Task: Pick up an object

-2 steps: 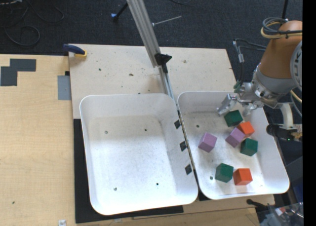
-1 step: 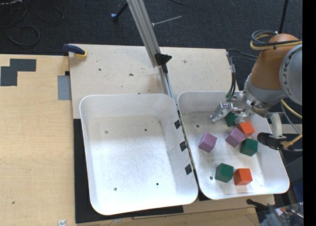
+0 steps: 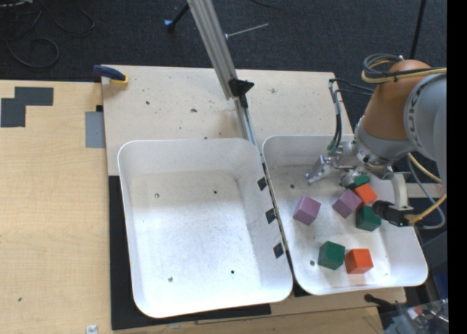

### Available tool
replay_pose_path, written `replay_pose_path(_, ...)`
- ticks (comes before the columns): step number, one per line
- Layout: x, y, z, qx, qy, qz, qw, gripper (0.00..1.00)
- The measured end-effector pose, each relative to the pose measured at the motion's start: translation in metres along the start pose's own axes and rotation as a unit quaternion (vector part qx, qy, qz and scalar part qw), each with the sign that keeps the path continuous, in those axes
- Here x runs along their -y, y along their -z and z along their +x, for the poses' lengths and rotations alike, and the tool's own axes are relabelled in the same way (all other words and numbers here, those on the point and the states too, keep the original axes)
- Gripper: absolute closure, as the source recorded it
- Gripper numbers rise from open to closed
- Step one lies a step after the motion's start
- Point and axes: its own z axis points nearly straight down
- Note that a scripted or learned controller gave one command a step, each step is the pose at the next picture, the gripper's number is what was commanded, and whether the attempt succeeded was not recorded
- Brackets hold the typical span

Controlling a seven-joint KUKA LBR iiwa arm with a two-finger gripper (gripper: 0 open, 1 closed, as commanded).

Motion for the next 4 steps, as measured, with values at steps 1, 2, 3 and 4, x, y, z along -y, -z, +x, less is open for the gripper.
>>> replay_pose_path(1, 0.003, 0.004, -0.001, -0.001, -0.003, 0.005, 1.0000, 1.00)
replay_pose_path(2, 0.002, 0.068, -0.001, -0.001, 0.000, 0.002, 1.0000, 1.00)
replay_pose_path(3, 0.000, 0.119, -0.003, 0.000, 0.002, 0.002, 1.0000, 1.00)
replay_pose_path(4, 0.012, 0.124, 0.044, -0.002, 0.003, 0.006, 1.0000, 1.00)
